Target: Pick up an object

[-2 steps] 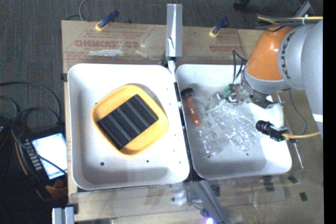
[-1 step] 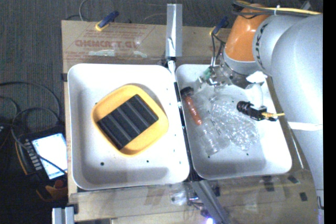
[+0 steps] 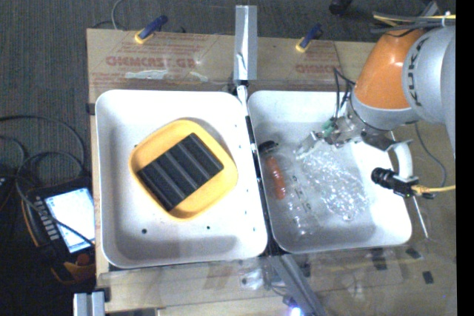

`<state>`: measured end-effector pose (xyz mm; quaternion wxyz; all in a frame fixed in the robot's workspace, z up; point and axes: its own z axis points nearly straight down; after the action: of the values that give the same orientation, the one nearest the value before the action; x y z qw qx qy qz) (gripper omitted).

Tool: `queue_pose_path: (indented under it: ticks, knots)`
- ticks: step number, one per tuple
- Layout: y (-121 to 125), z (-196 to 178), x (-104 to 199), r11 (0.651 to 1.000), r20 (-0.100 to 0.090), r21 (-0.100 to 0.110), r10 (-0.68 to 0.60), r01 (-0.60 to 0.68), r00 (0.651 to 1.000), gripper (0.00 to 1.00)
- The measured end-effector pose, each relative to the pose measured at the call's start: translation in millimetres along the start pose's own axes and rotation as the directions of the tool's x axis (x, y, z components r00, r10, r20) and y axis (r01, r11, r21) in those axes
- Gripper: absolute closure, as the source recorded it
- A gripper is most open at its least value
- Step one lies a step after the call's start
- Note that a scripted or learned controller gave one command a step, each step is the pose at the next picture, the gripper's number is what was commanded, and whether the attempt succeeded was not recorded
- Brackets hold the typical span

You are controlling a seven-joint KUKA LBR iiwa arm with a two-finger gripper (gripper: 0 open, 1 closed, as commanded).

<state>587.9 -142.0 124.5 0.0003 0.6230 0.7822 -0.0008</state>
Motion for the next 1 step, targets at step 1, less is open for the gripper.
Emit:
queue_pose_path:
  ticks: [1]
  knots:
    - [-18.5, 33.2, -11.8, 0.994, 0.003, -0.012, -0.11, 0.11, 0.994, 0.0]
